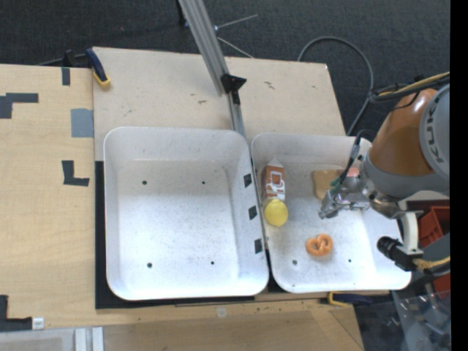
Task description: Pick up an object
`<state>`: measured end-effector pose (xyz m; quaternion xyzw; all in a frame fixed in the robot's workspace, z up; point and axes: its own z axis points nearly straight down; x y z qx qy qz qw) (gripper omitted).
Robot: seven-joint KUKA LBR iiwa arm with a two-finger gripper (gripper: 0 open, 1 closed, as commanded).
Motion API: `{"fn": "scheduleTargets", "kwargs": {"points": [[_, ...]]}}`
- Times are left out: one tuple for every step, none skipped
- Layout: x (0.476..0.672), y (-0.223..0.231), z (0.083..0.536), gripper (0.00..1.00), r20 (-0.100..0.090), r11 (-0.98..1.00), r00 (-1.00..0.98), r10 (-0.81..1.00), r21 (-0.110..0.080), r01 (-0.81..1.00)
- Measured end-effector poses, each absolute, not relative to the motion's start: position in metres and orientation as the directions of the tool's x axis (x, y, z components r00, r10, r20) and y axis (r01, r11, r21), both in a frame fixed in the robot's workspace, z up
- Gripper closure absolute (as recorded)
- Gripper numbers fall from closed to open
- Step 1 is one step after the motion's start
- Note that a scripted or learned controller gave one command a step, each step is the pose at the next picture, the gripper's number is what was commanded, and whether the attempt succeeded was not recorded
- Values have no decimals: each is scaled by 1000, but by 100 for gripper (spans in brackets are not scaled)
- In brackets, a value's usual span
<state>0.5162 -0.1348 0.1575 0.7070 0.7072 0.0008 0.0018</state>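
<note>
A pale wooden table (44, 196) with grey tape marks (82, 123) stands over dark carpeted floor (88, 9). A beige board (183, 86) lies on the table. A slanted aluminium rail (205, 31) crosses above it, and black cables (333, 46) trail on the carpet.

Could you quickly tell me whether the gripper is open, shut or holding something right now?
Gripper: cannot be told from this view; it hangs over the right white bin, nothing visibly held.

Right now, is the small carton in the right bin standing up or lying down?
Lying down: the carton rests flat on the right bin floor, its printed face up, beside the lemon.
</note>
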Motion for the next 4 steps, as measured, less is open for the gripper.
{"fn": "scheduleTargets", "kwargs": {"points": [[510,-139,203,100,-1,1,-1,1000,3,1000],[508,-146,264,100,-2,1,-1,1000,5,1000],[506,-89,247,100,2,6,-6,1000,-3,1000],[497,-35,233,100,2,6,-6,1000,-4,1000]]}}
